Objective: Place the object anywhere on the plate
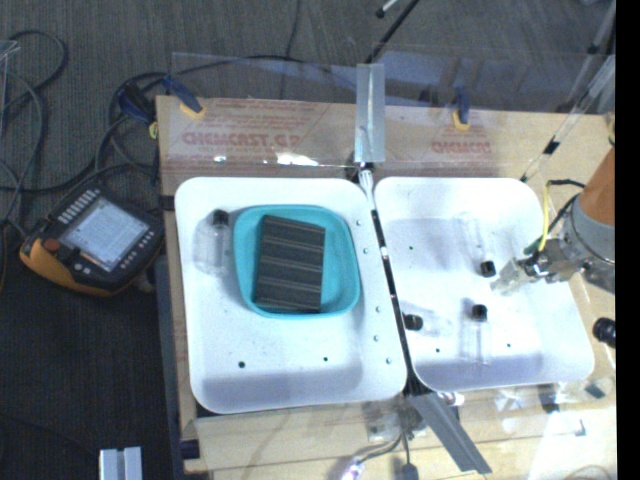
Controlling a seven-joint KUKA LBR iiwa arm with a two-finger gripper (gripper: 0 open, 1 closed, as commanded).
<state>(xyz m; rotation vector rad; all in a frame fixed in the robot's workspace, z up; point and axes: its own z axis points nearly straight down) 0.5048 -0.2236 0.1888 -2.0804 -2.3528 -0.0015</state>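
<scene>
One claw low over right bin, grip unclear

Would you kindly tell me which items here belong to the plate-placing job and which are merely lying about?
Job:
- turquoise plate, left bin
- dark ridged block, lying on the plate
- tool, over the right bin

Lying about:
- clear vial beside the plate
- clear vials in the right bin
- teach pendant off the bench

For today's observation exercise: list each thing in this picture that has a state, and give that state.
Plate: in the left bin, bearing a dark ribbed block.
Clear bottle: left of the plate, in the same bin.
Clear bottles: lying loose in the right bin.
Gripper: low over the right bin.
</scene>
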